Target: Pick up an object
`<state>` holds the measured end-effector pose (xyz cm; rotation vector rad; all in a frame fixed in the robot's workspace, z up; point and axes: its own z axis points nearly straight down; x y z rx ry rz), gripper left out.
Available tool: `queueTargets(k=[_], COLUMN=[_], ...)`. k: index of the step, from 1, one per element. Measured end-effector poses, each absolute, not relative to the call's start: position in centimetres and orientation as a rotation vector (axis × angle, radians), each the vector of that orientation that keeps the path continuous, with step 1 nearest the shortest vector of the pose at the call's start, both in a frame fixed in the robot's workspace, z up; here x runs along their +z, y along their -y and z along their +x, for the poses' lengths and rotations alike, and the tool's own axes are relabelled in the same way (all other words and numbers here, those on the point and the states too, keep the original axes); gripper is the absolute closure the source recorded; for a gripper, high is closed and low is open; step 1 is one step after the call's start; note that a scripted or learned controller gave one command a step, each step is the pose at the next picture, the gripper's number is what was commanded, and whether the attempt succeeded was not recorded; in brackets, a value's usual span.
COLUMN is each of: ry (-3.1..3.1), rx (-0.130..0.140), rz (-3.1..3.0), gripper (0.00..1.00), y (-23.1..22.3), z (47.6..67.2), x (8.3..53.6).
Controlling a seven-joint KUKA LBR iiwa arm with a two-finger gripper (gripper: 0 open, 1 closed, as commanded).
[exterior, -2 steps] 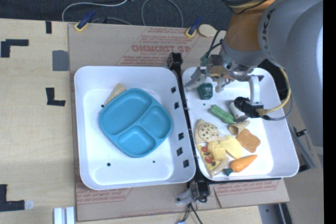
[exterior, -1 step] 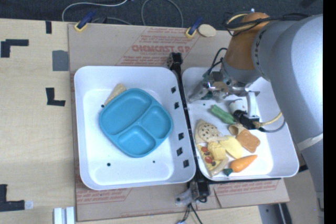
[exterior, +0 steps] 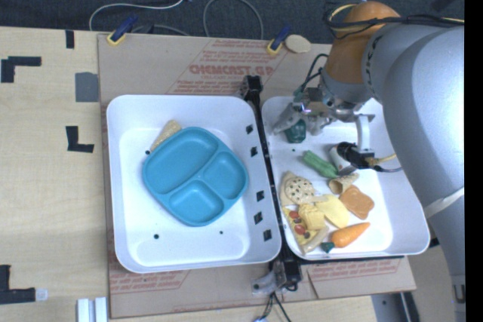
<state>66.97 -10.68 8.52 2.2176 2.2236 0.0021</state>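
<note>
We see the gripper low at the right bin's eleven o'clock, fingers closed around a small dark green object; toward five o'clock lie a carrot and cookie; the left bin holds a blue plate.

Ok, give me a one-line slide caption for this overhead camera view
KUKA arm's gripper low over the right bin of toy food, near a dark green piece; blue divided plate in the left bin.
</note>
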Motion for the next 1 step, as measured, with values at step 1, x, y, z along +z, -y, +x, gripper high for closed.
queueTargets(k=[1], ry=[-2.225], rx=[0.001], rz=[2.216], gripper=[1.00], y=[10.63], z=[66.91], x=[9.55])
